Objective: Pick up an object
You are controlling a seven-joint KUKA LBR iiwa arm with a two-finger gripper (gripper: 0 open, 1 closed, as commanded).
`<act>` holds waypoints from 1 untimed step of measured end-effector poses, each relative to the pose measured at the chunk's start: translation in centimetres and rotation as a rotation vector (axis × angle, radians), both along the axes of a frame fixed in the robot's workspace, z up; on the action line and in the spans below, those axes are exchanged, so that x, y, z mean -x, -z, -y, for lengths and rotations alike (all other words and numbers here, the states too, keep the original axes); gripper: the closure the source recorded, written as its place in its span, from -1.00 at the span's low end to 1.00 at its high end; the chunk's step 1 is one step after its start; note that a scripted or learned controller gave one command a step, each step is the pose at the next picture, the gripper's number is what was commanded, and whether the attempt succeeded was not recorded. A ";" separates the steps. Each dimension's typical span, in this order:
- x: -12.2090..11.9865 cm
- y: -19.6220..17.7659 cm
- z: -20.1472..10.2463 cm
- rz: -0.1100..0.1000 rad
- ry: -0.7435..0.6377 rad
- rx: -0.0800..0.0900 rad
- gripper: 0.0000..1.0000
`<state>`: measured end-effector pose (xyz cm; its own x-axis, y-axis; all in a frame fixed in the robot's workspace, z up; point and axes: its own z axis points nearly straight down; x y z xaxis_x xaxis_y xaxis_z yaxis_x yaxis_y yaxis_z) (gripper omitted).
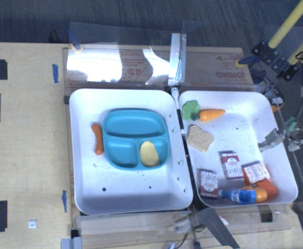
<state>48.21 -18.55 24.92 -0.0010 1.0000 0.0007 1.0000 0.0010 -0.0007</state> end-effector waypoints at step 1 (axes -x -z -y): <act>-3.1 11.8 -5.0 -0.008 -0.103 -0.003 -1.00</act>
